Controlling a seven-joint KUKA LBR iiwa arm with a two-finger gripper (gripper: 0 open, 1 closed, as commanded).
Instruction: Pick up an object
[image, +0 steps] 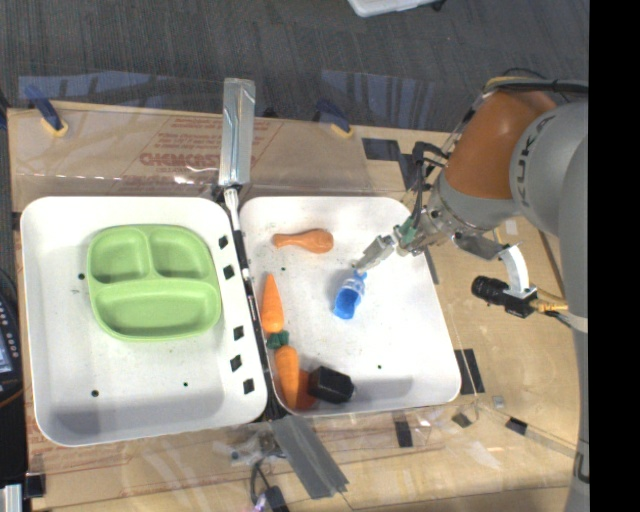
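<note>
**Operator:** Where does the target lie from the gripper?

**Manual:** You find the gripper (372, 254) over the right bin (420, 340), toward its far right part. The small blue bottle (347, 298) lies just below and left of the fingertips, on the bin floor, apparently touching or just short of them. Its long axis runs from far right to near left, roughly in line with the fingers. You cannot tell whether the claw is released or clenched; nothing is visibly between the fingers.

**Operator:** What else is in reach?

**Manual:** Note these items:
- a tan, smooth drumstick-shaped toy (304, 240) at the far side;
- two orange carrots (272, 305) along the left wall, tapered, lying end to end;
- a black blocky object (331, 384) in the near corner.

The left bin (50, 330) holds a green sectioned plate (153, 280), matte plastic, well apart from the gripper.
</note>
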